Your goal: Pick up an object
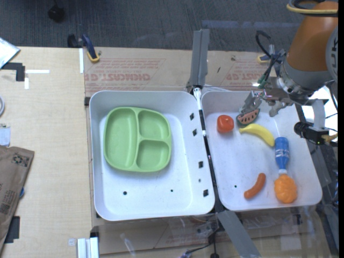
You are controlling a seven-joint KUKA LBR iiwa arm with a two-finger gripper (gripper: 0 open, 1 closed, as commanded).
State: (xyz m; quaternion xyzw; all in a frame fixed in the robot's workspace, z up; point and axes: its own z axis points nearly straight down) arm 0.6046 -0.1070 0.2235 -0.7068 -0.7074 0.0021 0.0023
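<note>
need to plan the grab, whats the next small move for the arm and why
Probably a short drop straight down toward the watermelon slice: the gripper sits at the right bin's far end just above it, beside the banana, with nothing visibly held.

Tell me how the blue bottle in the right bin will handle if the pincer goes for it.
The blue bottle lies on its side, so a nudge would probably roll it. Its smooth round body may slip. It touches the orange fruit, which may get shoved.
</note>
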